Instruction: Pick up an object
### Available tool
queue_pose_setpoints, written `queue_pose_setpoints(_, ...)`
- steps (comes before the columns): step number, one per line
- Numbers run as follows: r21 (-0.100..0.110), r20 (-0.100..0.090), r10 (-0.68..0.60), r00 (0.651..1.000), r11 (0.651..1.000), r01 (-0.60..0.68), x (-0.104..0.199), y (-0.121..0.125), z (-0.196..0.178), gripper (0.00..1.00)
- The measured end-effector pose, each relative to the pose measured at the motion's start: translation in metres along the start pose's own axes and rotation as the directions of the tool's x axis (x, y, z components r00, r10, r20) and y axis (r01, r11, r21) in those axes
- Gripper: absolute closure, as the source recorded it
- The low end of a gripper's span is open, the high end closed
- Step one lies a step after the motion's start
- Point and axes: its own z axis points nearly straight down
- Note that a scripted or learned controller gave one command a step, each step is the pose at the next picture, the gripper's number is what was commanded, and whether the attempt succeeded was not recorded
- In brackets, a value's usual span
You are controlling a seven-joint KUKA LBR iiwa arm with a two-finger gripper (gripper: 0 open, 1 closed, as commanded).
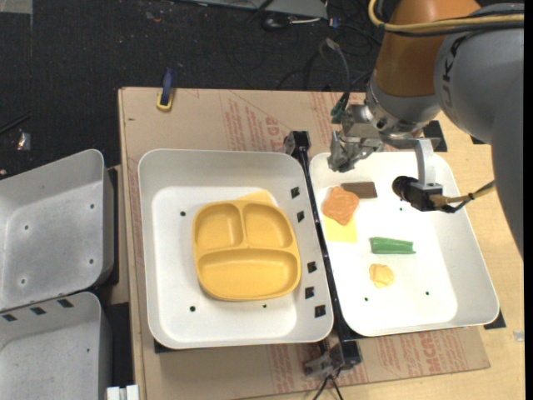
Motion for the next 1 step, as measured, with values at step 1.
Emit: queue_pose_setpoints(1,-0.001,0.0,0.0,1.0,1.0,0.0,0.0514,0.0075,-0.001,1.0)
